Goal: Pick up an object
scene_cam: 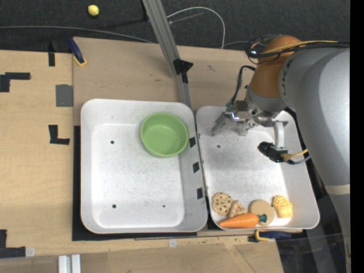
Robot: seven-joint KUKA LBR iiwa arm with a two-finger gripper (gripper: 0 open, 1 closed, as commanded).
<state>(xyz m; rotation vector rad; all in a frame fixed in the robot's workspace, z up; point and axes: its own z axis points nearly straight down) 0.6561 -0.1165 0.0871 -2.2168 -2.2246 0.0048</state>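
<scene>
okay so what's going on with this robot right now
The arm reaches in from the right, its gripper hanging over the far end of the right bin with nothing between its fingers. The toy food, a carrot and cookie among it, lies at that bin's near edge. A green bowl sits in the left bin.

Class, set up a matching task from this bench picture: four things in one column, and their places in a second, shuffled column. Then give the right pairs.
Things:
1. green bowl
2. carrot
3. yellow ball
4. gripper

Places:
A. on the dark floor beyond the bench
B. near edge of the right bin
C. over the far end of the right bin
D. in the left bin

Pairs: 1-D, 2-B, 3-A, 4-C
</scene>
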